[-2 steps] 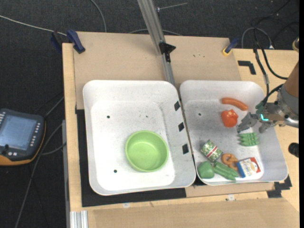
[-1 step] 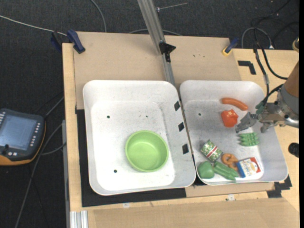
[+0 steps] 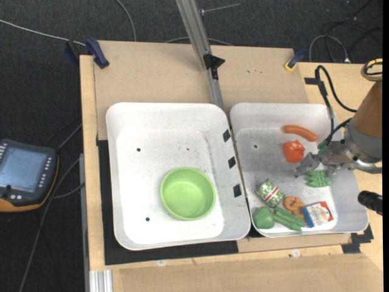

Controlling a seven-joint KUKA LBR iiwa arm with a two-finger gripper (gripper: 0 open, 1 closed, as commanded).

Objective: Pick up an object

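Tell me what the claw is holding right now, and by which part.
Cannot be told. The claw sits low in the right bin, just above a green leafy toy; no object visibly sits between its tips.

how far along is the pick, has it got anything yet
Done: the arm has reached over the right bin, and the tool sits low among the toys, beside the red toy and a green leafy piece. In hand: nothing visibly lifted; whether the tool grips anything cannot be told. Left: closing on an object and raising it clear. The green bowl sits alone in the left bin.
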